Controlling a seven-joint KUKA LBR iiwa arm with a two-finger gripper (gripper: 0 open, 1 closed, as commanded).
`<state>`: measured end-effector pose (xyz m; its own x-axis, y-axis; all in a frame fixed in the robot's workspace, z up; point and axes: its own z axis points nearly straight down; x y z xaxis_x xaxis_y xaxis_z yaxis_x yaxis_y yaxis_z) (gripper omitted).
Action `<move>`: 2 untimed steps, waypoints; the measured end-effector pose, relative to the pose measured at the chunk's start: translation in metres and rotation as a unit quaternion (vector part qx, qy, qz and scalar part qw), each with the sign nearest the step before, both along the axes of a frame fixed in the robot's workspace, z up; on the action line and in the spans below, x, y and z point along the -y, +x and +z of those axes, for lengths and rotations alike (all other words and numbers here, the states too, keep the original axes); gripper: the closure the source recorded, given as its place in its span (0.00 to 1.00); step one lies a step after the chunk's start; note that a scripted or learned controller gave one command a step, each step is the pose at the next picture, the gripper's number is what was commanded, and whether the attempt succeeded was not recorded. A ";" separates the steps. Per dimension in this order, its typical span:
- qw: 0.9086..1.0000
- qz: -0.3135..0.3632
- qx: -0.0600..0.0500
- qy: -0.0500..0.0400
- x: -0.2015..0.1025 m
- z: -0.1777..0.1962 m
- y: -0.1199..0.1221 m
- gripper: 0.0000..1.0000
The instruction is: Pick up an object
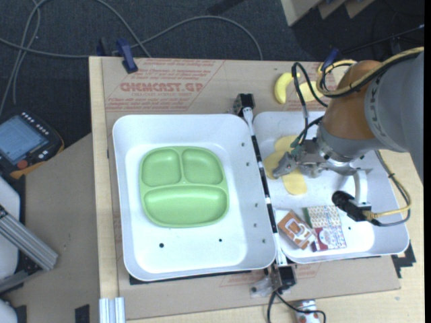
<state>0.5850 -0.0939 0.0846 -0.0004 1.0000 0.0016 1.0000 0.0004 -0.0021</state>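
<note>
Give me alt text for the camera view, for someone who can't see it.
A grey robot arm reaches in from the right, its gripper over pale yellow pieces in the right white bin, which also holds printed packets. The left bin holds a green divided plate.

The left bin (135, 247) has bare floor all round the green plate (183, 186), which takes up its middle. The right bin (384, 237) is crowded: the arm (363, 106) hangs over its far half, yellow pieces (295, 185) lie near the dividing wall, and packets (326, 226) lie along the near edge. Some floor by its right wall is bare.
</note>
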 end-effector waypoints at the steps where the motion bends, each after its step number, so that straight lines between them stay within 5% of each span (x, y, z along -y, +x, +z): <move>1: 1.000 0.000 0.000 0.000 -0.001 0.000 -0.020 0.00; 2: 1.000 -0.001 0.002 0.000 -0.001 0.010 -0.019 1.00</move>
<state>0.5664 -0.0926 0.0951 0.0017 1.0000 0.0006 1.0000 -0.0017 0.0017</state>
